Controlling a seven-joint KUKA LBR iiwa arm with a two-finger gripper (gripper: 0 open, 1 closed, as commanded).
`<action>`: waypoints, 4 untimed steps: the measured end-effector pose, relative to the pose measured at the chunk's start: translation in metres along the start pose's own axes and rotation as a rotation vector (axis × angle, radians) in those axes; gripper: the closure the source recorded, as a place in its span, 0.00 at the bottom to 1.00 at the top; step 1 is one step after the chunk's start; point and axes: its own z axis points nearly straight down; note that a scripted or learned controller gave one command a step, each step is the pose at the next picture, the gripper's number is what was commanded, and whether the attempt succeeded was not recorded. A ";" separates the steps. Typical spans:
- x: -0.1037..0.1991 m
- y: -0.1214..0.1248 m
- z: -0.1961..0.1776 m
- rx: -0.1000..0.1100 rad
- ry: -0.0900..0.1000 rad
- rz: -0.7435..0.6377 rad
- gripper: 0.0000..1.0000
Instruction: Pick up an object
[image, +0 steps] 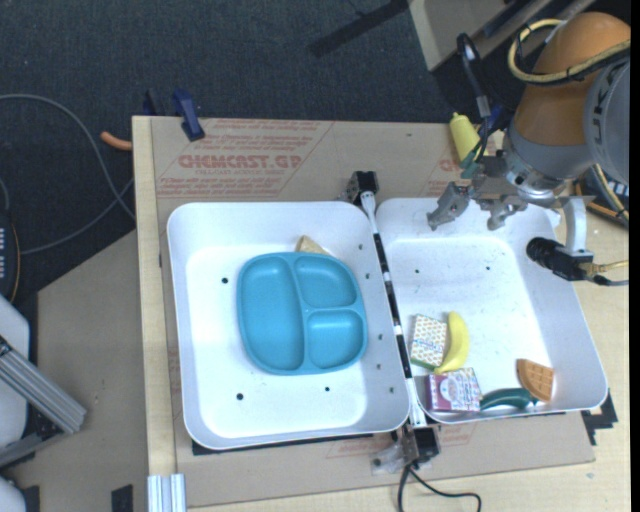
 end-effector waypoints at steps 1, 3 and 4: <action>-0.010 -0.063 0.030 0.001 0.000 0.002 0.00; -0.017 -0.091 0.105 -0.002 0.000 0.002 1.00; 0.053 -0.071 0.006 -0.003 0.000 -0.001 1.00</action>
